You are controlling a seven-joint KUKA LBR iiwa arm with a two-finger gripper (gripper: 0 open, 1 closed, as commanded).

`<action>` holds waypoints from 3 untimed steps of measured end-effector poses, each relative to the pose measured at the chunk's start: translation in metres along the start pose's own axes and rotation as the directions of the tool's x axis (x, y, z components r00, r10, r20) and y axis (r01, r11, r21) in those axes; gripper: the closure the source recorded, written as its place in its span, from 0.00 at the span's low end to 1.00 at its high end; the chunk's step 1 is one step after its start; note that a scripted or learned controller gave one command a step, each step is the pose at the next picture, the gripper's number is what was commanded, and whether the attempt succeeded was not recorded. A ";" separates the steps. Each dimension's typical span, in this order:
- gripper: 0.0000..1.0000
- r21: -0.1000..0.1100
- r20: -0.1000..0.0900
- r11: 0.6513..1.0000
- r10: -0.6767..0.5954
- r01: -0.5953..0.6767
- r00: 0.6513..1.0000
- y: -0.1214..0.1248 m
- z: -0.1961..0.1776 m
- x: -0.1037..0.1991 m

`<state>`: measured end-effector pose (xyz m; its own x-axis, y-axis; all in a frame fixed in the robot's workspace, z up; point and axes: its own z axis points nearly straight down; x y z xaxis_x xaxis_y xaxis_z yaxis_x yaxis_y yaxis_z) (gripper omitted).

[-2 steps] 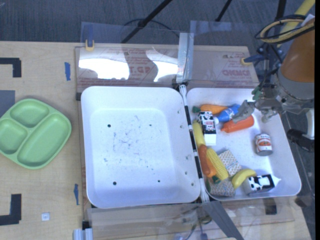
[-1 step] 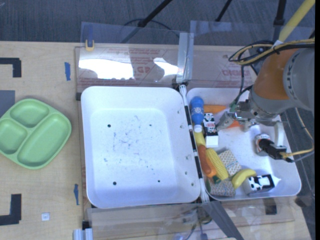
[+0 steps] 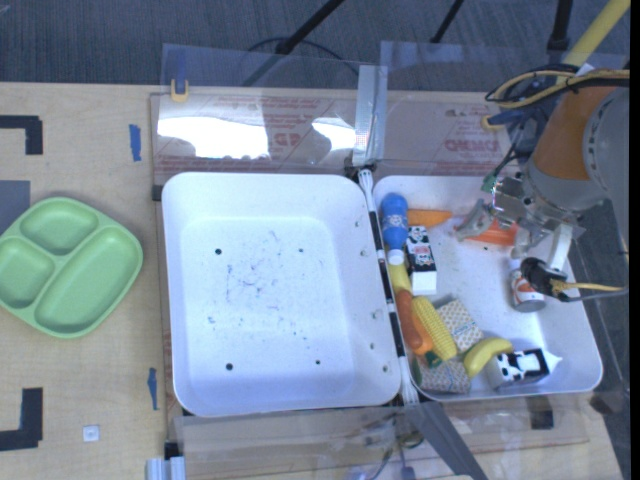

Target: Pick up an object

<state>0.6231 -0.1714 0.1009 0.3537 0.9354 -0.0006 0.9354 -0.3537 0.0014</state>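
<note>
The right bin holds several small items. A blue bottle, a black-and-white carton and a yellow corn cob lie along its left wall. A banana and a black-and-white spotted toy rest near the front. A small can sits at mid right. My gripper hangs over the bin's back part, directly above an orange piece. Whether it touches that piece is unclear. An orange carrot shape lies just left of it.
The left bin stands beside the right one, with a shared divider between them. A green divided plate rests on the wooden bench at far left. Clear plastic panels rise behind both bins. Yellow and blue cables loop above the arm.
</note>
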 end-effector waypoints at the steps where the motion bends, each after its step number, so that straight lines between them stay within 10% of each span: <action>1: 0.00 -0.001 0.000 0.982 -0.189 0.189 0.982 -0.005 -0.080 0.036; 2: 0.00 -0.001 0.000 0.987 -0.163 0.163 0.987 0.045 0.014 0.008; 3: 1.00 -0.003 0.002 0.986 -0.167 0.167 0.986 0.045 0.004 0.011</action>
<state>0.6690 -0.1773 0.0971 0.1925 0.9813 -0.0024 0.9813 -0.1925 0.0043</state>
